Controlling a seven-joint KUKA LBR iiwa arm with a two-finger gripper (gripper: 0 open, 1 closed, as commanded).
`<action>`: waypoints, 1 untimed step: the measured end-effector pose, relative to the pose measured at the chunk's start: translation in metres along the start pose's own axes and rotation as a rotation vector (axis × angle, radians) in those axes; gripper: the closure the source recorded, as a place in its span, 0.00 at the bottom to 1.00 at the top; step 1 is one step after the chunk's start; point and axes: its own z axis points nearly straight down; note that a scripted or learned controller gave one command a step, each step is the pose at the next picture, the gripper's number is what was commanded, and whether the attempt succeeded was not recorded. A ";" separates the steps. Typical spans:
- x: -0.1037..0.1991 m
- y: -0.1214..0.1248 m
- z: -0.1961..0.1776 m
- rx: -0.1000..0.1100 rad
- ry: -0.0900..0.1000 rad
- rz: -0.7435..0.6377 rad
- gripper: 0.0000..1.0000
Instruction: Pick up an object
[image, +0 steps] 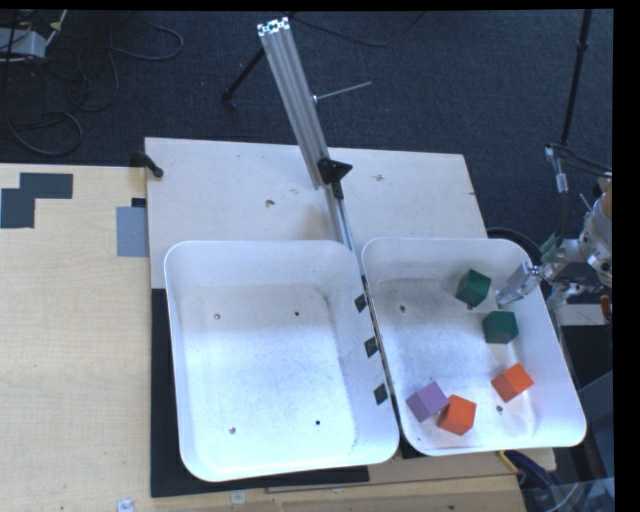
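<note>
Reaching in from the right, the claw (512, 287) hangs over the far right part of the right bin (560, 425); whether its tips are apart or together I cannot tell, and nothing shows between them. Closest to it are two green blocks: one (474, 288) just to its left, the other (500, 326) just nearer, both lying loose on the bin floor; further toward the near edge lie an orange block (512, 382), a second orange block (457, 414) and a purple block (428, 400), the last two touching. These look like small, stiff, light cubes, probably foam or wood, unlikely to crush; flat opposite faces offer the surest hold; the isolated green ones seem easiest, having free sides.
</note>
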 end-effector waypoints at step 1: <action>0.008 -0.030 -0.067 -0.007 -0.002 -0.002 0.00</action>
